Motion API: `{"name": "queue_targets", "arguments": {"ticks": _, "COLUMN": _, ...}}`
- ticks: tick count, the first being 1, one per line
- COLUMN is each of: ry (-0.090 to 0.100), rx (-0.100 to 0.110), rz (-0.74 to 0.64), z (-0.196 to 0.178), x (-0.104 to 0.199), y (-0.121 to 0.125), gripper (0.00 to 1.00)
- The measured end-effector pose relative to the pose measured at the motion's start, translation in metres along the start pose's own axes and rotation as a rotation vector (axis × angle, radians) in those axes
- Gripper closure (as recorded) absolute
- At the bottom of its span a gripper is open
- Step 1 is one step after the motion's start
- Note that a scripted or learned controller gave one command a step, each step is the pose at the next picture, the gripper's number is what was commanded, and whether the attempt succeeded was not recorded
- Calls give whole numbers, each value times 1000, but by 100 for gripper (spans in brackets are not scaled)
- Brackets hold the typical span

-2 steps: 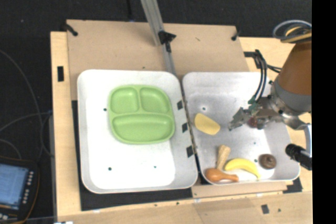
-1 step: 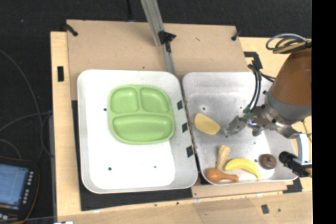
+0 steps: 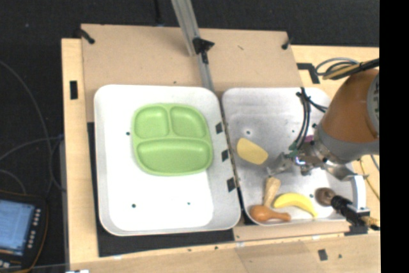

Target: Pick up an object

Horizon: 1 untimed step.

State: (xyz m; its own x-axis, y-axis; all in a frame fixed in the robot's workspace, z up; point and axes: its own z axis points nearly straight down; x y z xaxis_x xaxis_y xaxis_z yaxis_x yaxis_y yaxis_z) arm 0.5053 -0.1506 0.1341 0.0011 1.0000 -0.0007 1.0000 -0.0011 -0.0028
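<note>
My gripper (image 3: 289,163) hangs low over the middle of the right bin (image 3: 268,109), with the grey wrist and orange band behind it to the right. A yellow wedge (image 3: 252,151) lies just left of it. Below it, a pale beige piece (image 3: 271,189) stands on end against a banana (image 3: 295,202), and an orange-brown piece (image 3: 269,213) lies at the bin's front wall. I see nothing held in the gripper.
A green divided plate (image 3: 172,139) sits in the left bin (image 3: 160,201). A small brown round thing (image 3: 324,195) lies at the right bin's front right corner. A slanted metal pole (image 3: 182,0) rises behind the bins.
</note>
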Motion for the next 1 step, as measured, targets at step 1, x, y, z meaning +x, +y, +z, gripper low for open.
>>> {"name": "queue_targets", "arguments": {"ticks": 1, "ry": -1, "rx": -8, "rz": 5, "z": -14, "x": -1, "y": 3, "gripper": 100}}
